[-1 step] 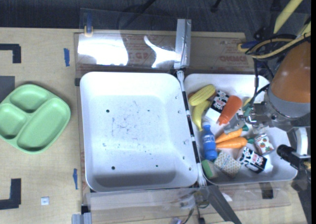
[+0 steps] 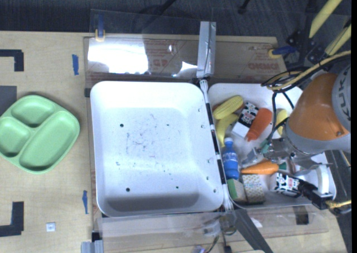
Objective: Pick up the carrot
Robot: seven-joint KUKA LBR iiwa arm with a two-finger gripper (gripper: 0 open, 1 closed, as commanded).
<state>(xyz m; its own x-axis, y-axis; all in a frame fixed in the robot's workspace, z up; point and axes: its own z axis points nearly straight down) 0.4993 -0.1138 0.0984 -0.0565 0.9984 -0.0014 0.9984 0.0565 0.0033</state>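
Carrot position: the carrot (image 2: 260, 167) lies in the right bin (image 2: 254, 204), in its lower half, on top of a clutter of packages, just right of the blue water bottle (image 2: 230, 160) and above a patterned box (image 2: 254, 187).

Carrot axis: its long axis runs nearly level across the view, tilted slightly up to the right. Which end is the tip I cannot tell with confidence; the left end looks a little narrower, so it seems to point left, toward the bottle.

Arm: the grey arm with the orange band (image 2: 316, 113) hangs over the right side of the right bin, and its wrist comes down close by the carrot's right end.

Pincer: the pincer (image 2: 277, 156) sits in the clutter just beside the carrot; whether it is released, clenched or grasping anything I cannot tell, as the wrist covers it.

Risk, wrong object: an orange bottle (image 2: 259, 124) stands near, above the carrot, and similar colour and shape could draw the grasp there.

Risk, crowding: the bottle, the box and a black-and-white carton (image 2: 288, 184) press close, so a closing grasp could catch a neighbour or push the carrot off its perch.

Risk, slip: a grasp at the far right end, not the middle, would likely let the carrot pivot and drop.

Left bin: the left bin (image 2: 100, 101) and the green tray (image 2: 38, 132) on the table (image 2: 44, 51) are well apart from all this.
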